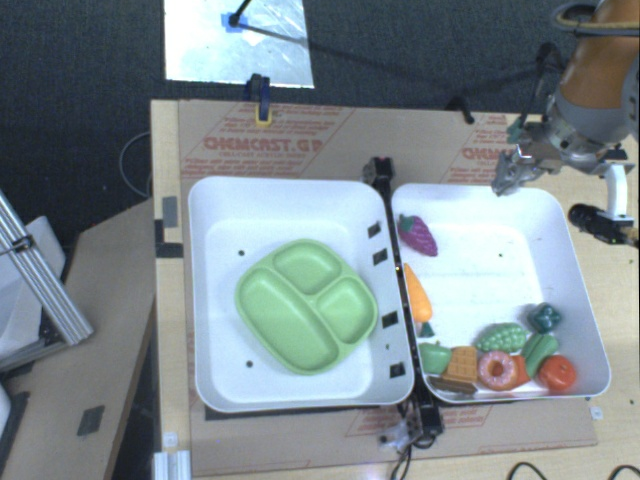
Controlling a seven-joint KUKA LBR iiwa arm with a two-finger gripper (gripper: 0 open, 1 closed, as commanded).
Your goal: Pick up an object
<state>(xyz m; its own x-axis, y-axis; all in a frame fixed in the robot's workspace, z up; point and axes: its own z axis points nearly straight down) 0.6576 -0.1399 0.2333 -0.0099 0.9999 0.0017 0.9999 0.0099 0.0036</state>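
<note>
Two white bins sit side by side on the bench. Far left of the jaws, the left bin holds a green divided plate. Nearer, the right bin carries toy food: a purple grape bunch down-left of the jaws, an orange carrot lower, then a doughnut, a dark green pepper and a red tomato well below them. The jaws hang over the right bin's far rim, clamped on nothing; whether they are apart or together, I cannot tell.
</note>
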